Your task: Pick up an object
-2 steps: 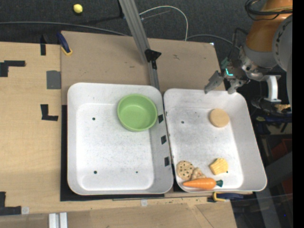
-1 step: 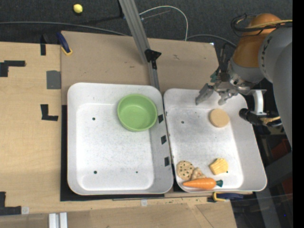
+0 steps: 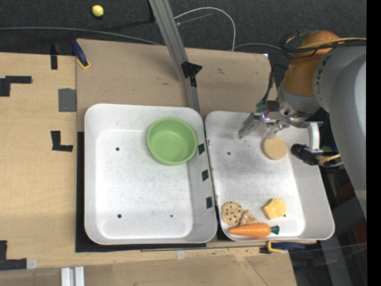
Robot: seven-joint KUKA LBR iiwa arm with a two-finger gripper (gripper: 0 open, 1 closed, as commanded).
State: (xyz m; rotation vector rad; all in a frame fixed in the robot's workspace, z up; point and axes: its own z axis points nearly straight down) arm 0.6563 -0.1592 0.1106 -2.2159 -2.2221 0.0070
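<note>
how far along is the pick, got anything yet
Nothing looks picked yet. The claw is low over the right bin's far end, beside the tan disc; whether it grips anything is unclear. The disc, cookie, cheese and carrot all lie in the bin.

The grey arm (image 3: 342,94) reaches in from the right, its orange band (image 3: 306,61) sitting above the wrist. The gripper (image 3: 253,125) points leftward and down at a slant, low over the right side.
</note>
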